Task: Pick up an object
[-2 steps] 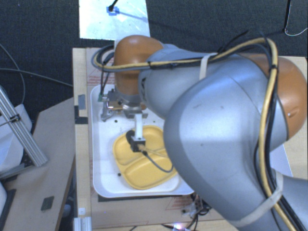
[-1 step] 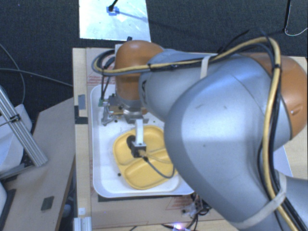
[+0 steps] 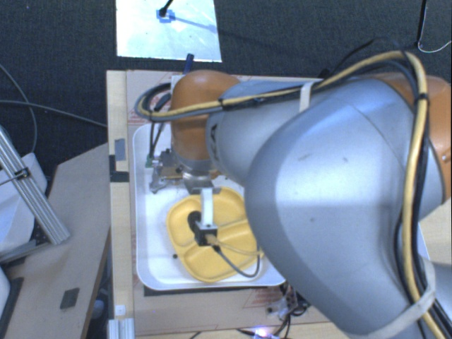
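Camera view: the white bin [image 3: 150, 260] sits on the table [image 3: 78, 210], and everything here is placed from that bin. Inside it, toward its near end, lies a yellow plate [image 3: 201, 263] with raised dividers. It is flat on the bin floor, and its right part is hidden under the arm [image 3: 339, 189].

The arm comes in from the bin's right side and covers most of that half. Its orange band [image 3: 201, 94] hangs above the bin's far end. The hand [image 3: 185, 175] is just below the band, low over the middle of the bin and at the plate's far edge. Whether it touches the plate cannot be told, nor whether it is released or clenched — the wrist hides that.

Beyond the bin's far end, a pale sheet [image 3: 166, 20] lies on dark floor. Left of the bin, past the table edge, a metal rail [image 3: 28, 189] slants.
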